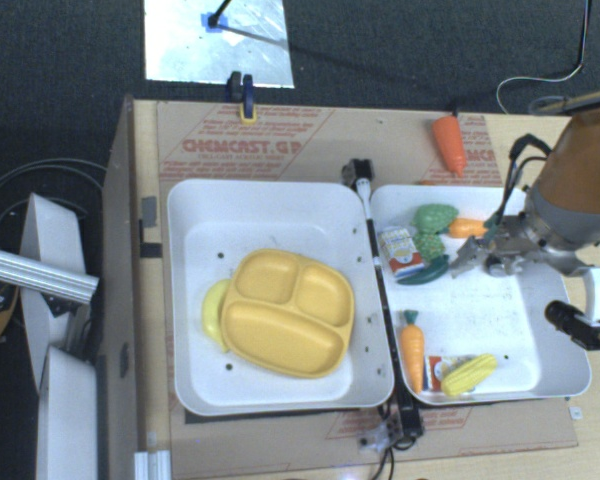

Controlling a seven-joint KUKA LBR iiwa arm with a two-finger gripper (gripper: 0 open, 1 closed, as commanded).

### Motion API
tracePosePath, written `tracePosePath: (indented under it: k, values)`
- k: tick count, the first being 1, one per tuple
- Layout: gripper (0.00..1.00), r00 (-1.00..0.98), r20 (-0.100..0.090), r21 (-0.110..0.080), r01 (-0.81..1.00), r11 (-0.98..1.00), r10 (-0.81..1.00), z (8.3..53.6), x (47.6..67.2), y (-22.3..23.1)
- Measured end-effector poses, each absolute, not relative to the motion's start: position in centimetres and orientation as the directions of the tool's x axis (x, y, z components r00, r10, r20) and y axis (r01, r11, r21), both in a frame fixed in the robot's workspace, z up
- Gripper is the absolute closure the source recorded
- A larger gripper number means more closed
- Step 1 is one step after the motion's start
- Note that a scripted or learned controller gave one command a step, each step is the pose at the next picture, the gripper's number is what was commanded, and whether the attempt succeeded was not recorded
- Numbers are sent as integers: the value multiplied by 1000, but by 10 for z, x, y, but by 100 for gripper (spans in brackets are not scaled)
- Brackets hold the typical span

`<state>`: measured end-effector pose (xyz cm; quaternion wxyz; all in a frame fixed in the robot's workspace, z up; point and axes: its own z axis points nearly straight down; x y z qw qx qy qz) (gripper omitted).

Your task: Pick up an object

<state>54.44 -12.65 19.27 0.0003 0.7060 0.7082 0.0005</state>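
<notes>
The right bin (pixel 500 318) holds several toy foods. At its back left lie a green leafy piece (pixel 435 216), a small orange piece (pixel 467 227), a red and white carton (pixel 400 246) and a dark green pod (pixel 423 270). Toward the front lie a carrot (pixel 412 346) and a yellow corn cob (pixel 470 373) on a red and white packet (pixel 435 371). My gripper (pixel 477 259) hangs low over the bin's back half, just right of the green pod and below the orange piece. Nothing is seen held in it.
The left bin (pixel 195 228) holds a yellow divided tray (pixel 285 311) with a yellow piece (pixel 213 308) tucked under its left edge. Another carrot (pixel 448 143) lies on the cardboard behind the right bin. The arm's grey and orange body (pixel 580 188) covers the bin's right rear corner.
</notes>
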Motion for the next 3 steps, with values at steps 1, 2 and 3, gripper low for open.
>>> tracePosePath:
  k: [1,2,3]
  values:
    - [0,-4,0,0,1000,4,1000,114,605,-99]
    - [0,-5,0,9,1000,5,1000,91,654,-97]
    - [100,-7,2,5,1000,7,1000,102,654,-97]
